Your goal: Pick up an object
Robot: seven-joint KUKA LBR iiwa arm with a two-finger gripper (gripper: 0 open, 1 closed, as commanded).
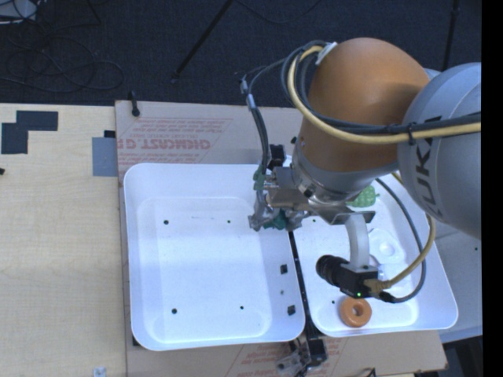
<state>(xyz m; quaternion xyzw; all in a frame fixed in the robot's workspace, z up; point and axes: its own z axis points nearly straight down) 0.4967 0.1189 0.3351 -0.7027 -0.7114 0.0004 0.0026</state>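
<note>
Here, your pincer (271, 214) sits at the bins' dividing wall; its grip cannot be told. Orange ring (355, 312): right bin (440, 309).

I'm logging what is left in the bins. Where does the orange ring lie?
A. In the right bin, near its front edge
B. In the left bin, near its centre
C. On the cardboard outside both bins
A: the orange ring rests on the floor of the right bin, close to its front rim.

You see a pale wooden desk (55, 250) with a cardboard sheet (189, 136), and behind it dark floor strewn with what look like cables (55, 61).
</note>
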